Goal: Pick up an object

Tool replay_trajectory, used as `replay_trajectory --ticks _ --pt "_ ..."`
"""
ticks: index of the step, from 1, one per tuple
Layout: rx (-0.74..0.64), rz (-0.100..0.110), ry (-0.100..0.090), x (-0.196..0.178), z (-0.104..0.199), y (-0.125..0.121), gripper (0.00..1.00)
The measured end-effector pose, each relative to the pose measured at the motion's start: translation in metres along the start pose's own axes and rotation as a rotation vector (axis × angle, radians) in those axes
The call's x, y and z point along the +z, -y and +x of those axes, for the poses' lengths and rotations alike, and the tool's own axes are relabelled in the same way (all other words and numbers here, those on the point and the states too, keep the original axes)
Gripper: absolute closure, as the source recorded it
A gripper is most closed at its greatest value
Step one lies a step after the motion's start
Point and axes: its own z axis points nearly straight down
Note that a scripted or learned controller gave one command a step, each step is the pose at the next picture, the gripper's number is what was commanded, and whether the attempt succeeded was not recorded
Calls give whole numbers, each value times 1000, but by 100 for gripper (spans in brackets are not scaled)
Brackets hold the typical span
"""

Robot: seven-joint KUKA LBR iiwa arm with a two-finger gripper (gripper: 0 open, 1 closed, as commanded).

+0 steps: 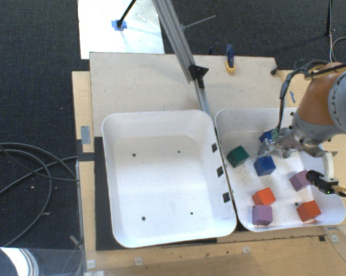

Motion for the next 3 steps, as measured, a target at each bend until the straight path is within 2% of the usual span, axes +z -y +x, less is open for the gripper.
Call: replay_trajectory --ticks 1,2,3 --pt "-6 -3 -2 -117 -7 -11 0" --pt "-6 9 -5 -3 -30 -49 0" --pt "-10 4 -2 -19 -30 -50 100"
